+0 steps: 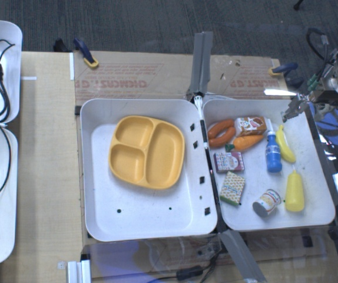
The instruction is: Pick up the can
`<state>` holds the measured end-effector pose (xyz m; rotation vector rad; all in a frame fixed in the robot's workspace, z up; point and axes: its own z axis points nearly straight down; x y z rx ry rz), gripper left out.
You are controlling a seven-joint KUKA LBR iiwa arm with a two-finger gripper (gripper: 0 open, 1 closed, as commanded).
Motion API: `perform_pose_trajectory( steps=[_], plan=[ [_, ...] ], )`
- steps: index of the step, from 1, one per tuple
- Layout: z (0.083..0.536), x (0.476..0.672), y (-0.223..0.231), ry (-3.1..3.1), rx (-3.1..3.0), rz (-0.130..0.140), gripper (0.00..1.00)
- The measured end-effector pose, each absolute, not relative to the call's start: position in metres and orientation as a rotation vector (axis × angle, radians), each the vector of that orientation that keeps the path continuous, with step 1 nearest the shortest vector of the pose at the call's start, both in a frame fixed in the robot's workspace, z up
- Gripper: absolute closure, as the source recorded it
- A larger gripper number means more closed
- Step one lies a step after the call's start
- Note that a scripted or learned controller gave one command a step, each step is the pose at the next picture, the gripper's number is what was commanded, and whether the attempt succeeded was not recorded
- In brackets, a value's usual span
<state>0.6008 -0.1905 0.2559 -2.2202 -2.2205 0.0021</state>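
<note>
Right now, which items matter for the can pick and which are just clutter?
Job:
can, lying on its side in the right bin
gripper, above that bin's far edge

Clutter:
yellow plate
blue bottle
banana
mustard bottle
hot dog
small cartons

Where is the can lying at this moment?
The can lies on its side in the right bin, near its front edge, between the patterned packet and the yellow bottle.

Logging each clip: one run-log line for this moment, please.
stage: pre-grasp | can: lying in right bin, beside yellow bottle | hand: above bin's far edge, away from can
</note>
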Motion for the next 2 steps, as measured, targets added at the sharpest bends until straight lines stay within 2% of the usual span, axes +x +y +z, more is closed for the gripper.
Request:
perform_pose_trajectory(
  steps=[1, 2],
  plan=[
    [0.123, 0.634, -0.132, -2.404, -2.039, -0.003, 0.0],
    [0.097, 0.656, -0.161, -2.349, -2.046, 0.013, 0.0]
  ],
)
